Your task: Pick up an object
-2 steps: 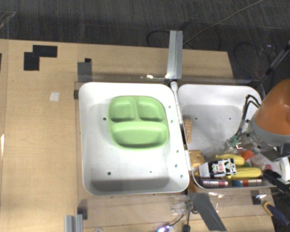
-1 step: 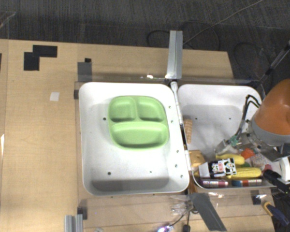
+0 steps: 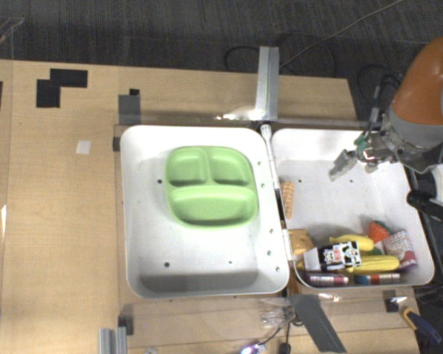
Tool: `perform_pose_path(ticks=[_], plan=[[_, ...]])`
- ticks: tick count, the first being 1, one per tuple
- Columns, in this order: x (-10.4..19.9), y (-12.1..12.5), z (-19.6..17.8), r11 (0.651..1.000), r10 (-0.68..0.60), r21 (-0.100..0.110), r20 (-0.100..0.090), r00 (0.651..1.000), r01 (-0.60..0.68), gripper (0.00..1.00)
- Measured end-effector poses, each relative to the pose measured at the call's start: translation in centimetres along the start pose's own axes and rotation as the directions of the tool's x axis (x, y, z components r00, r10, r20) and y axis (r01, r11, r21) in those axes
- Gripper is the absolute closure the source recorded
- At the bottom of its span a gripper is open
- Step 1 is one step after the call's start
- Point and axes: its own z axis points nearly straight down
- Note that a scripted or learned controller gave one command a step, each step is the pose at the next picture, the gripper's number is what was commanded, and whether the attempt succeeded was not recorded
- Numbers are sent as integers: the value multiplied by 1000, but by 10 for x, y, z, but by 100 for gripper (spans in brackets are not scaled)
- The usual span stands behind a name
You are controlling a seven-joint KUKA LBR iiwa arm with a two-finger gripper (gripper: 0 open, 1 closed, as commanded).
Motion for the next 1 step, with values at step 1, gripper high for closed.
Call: perform_pose_path(ticks=[1], plan=[[21,66,97,965,-263,-1,0,965,263,0]])
